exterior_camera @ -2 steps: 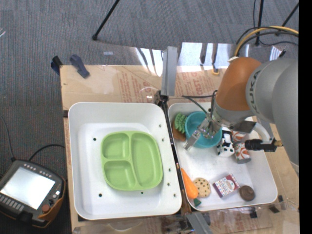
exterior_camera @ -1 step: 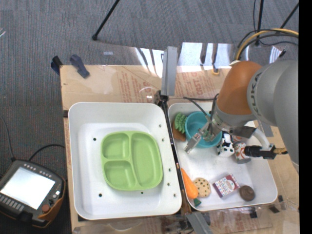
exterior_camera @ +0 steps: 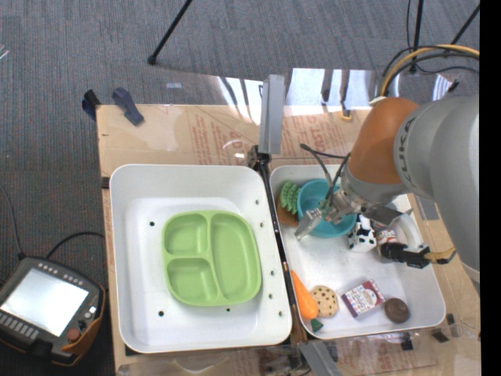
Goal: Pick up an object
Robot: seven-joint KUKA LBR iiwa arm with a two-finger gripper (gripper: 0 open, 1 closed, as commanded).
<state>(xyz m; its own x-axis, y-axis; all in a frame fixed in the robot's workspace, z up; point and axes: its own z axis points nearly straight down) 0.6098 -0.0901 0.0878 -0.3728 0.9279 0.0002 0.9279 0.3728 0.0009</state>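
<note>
A: Where does the gripper sit?

B: In the right bin, over the teal bowl. Its fingers point toward the view's lower left and look spread apart, one near the bowl's front rim, with nothing seen between them

A: So what lies nearest?

B: The bowl, right under the tips and touching or nearly so; which, the view does not settle. A green ridged toy lies just beside the bowl on its left. The cow figure stands just right of the bowl, behind the wrist

A: And the rest?

B: Carrot, cookie, small packet and brown disc lie well apart, toward the bin's near edge. The green tray sits in the left bin
</note>
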